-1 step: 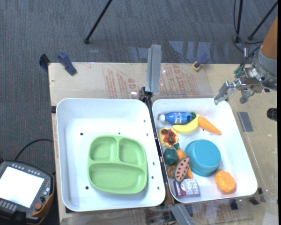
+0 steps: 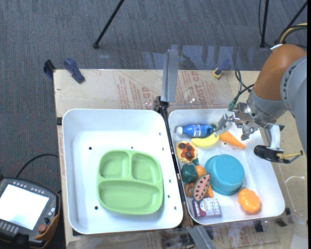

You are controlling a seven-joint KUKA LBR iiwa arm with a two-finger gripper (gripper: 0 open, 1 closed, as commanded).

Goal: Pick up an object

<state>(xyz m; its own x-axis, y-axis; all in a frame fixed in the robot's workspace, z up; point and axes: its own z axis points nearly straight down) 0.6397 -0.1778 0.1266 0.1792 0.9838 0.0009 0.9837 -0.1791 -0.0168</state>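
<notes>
My gripper [image 2: 234, 128] hangs over the back of the right bin [image 2: 273, 183], its fingers spread open. An orange carrot [image 2: 233, 140] lies just below the gap between the fingers, and I cannot tell whether they touch it. A yellow banana [image 2: 205, 141] lies to the carrot's left, by the left fingertip [image 2: 221, 124]. Behind the banana lies a blue bottle [image 2: 197, 130]. Nothing is lifted between the fingers.
The right bin also holds a blue bowl [image 2: 225, 174], a pizza slice [image 2: 187, 151], a green pepper [image 2: 188, 173], a watermelon slice [image 2: 201, 187], an orange fruit [image 2: 249, 201] and a small box [image 2: 207, 207]. A green divided plate [image 2: 130, 182] lies in the left bin [image 2: 78, 139].
</notes>
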